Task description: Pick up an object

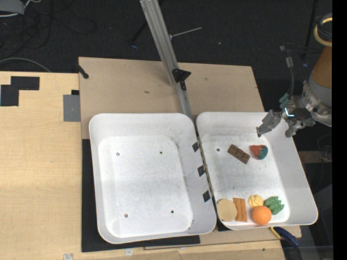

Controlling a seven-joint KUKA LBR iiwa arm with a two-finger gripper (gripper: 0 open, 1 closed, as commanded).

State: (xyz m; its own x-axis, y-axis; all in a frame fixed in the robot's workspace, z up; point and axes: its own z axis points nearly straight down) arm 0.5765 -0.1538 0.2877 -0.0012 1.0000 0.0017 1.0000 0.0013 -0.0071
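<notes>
From the fixed camera above the bench, the gripper [279,124] hangs over the upper right part of the right bin [246,124], its two fingers spread apart with nothing between them. Just below it lie a small red and teal object [259,151] and a brown block [238,154], close together in open floor; either looks reachable with room for both fingers. The rest, a tan round piece [226,209], an orange ball [262,215] and a green item [274,204], crowd the bin's near wall, which would likely hinder a grasp. The left bin [103,145] sits alongside
</notes>
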